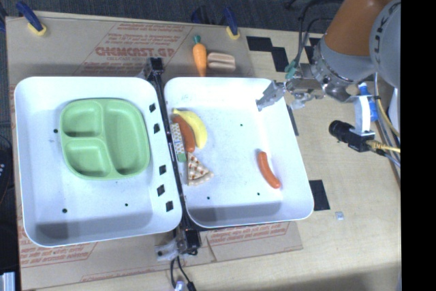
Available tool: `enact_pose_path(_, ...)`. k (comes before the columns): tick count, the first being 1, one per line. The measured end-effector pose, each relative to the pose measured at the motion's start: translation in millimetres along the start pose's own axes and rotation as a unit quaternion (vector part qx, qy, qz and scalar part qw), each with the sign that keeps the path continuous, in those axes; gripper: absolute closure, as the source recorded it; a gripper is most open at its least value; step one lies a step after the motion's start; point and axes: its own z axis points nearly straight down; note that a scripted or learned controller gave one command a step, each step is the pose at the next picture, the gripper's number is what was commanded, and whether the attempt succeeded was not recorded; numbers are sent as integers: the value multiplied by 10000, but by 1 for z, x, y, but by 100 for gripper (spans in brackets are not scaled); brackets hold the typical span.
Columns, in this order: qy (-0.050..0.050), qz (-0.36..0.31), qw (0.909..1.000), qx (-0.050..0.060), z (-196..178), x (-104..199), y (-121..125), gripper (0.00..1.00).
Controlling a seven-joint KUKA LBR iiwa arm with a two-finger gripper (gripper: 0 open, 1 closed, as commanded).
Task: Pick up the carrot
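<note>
Green plate (105,138); banana (194,126); sausage (268,169)

Robot lab — clamped cardboard (136,44), white bins (41,221), loose cables (385,146)

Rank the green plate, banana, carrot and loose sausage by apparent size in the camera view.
1. Green plate, by far the largest.
2. Banana.
3. Carrot and sausage: these look about alike, so no ranking between them.

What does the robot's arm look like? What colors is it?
The arm is big and rounded, grey with a wide orange band near the wrist. Thin dark cables loop along it. At its end sits a small grey metal gripper with narrow fingers.
</note>
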Motion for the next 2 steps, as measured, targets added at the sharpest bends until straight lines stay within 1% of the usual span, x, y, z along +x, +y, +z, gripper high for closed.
enact_pose_path(1,12,808,9967,7,171,-14,58,0)
enact_pose_path(2,11,776,9970,13,160,-14,59,100)
